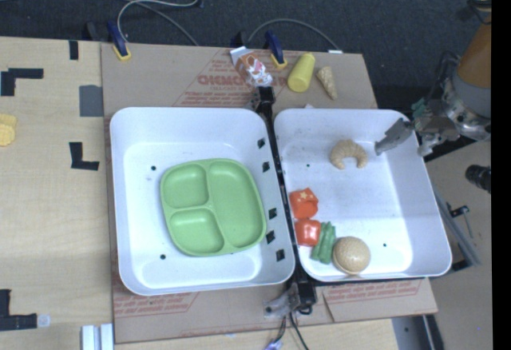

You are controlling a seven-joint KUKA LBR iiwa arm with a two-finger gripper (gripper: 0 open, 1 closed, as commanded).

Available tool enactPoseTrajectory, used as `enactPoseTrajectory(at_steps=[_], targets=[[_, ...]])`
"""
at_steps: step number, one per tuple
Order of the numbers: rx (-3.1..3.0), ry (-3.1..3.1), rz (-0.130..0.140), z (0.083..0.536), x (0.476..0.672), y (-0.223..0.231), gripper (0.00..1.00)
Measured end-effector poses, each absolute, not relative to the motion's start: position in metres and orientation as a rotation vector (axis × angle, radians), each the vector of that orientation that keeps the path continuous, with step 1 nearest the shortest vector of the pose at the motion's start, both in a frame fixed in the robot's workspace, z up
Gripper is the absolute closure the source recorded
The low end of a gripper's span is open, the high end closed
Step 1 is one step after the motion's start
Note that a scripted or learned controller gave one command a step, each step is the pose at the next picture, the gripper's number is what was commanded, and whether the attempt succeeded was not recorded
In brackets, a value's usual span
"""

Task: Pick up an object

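The right bin (pixel 415 204) holds a tan croissant (pixel 349 153) near its back, a red tomato piece (pixel 303 202) and a red block (pixel 307 231) by the left wall, a green vegetable (pixel 325 244) and a round beige bun (pixel 351 254) at the front. My gripper (pixel 406 142) hovers over the bin's back right corner, just right of the croissant and apart from it. Its fingers (pixel 390 137) are spread open with nothing between them.
A green divided plate (pixel 212 206) lies in the left bin (pixel 132 180). Behind the bins on the cardboard sit a yellow cylinder (pixel 301 73), a beige cone (pixel 327 82) and a small printed packet (pixel 251 66). Clips hold the wall between the bins.
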State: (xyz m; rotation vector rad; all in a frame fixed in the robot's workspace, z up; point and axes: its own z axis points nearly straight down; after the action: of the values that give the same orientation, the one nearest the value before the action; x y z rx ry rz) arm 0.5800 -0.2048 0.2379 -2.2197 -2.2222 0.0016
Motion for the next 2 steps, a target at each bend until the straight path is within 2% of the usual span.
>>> enactPoseTrajectory(at_steps=[1,2], targets=[[-2.217,-2.220,0.003,0.153,0.610,-0.180,0.00],[-2.220,-2.224,0.002,0.088,0.654,-0.157,0.00]])
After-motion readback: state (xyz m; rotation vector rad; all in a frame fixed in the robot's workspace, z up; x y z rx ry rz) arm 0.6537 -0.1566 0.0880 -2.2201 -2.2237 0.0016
